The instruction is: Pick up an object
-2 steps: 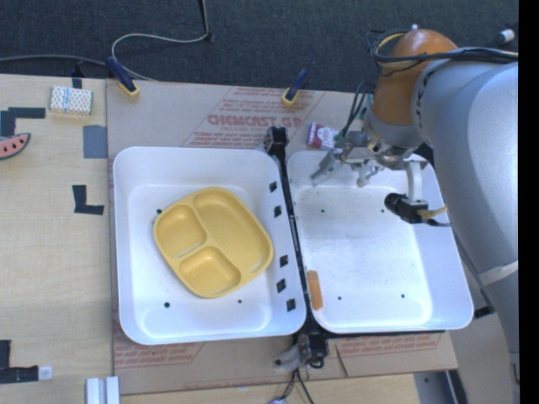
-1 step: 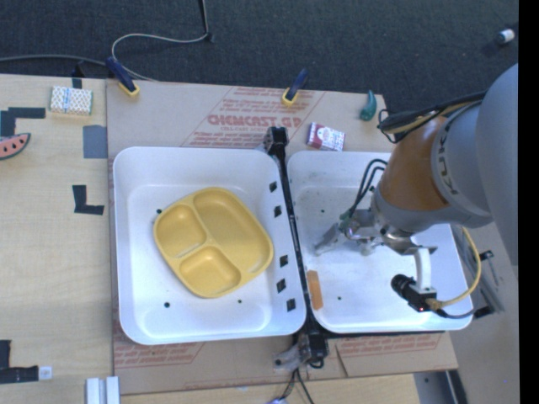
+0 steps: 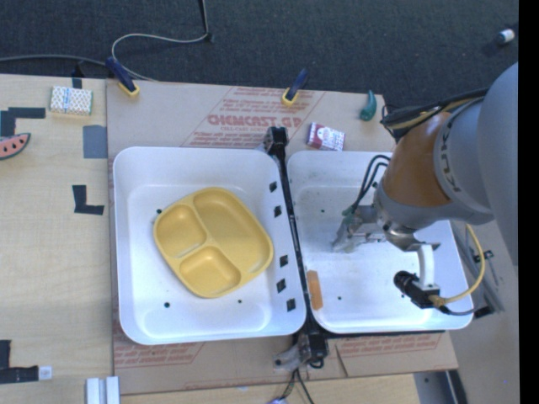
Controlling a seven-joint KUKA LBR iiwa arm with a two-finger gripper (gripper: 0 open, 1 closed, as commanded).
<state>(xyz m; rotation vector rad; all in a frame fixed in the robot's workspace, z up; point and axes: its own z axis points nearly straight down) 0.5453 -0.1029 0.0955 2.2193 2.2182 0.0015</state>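
Orange stick is seen lying in the right bin, against its left wall near the front corner, well apart from the gripper. Gripper is lowered near the bin floor at mid-bin; its state cannot be told, since the tips are blurred and partly covered by the wrist. Yellow divided tray is seen resting in the left bin. Arm is cut off at the right edge.
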